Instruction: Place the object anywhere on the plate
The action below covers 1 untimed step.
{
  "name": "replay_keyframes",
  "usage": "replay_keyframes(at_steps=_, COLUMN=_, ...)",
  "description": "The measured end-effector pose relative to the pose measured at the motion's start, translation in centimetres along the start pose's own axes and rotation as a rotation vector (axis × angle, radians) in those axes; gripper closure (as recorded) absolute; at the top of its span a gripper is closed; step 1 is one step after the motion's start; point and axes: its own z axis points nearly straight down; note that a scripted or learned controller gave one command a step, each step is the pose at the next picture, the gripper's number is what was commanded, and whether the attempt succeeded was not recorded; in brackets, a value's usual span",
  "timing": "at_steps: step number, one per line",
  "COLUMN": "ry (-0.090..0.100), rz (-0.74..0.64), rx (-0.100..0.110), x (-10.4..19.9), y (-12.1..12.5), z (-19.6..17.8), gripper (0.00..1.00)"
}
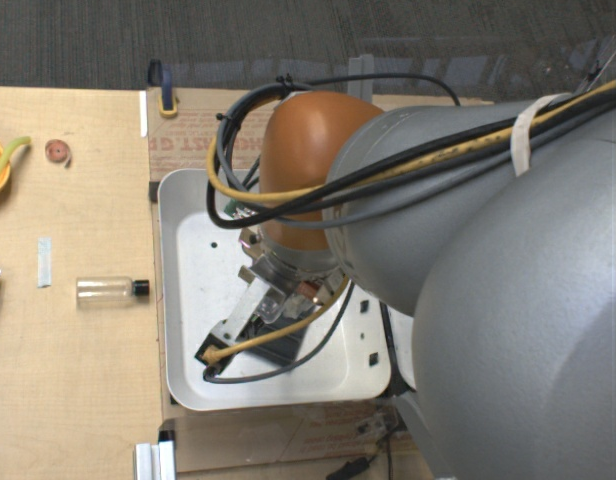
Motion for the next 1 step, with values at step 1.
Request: replay_keyframes(at_steps=1, ry=0.001, rz=-0.156, rx=0.000, x=0.00, y=0.03, z=13.24, gripper=1.00)
